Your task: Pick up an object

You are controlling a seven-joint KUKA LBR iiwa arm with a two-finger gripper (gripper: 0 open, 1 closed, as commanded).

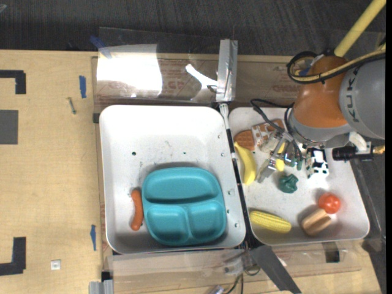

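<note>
A: What is nearest the gripper?
B: A banana just left of it, a green toy just below, right bin.
A: Holding anything?
B: Cannot tell. It looks mid-reach; next it likely needs to settle on one item.

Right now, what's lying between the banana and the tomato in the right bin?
In the camera view, a small green toy lies between the banana and the tomato.
</note>
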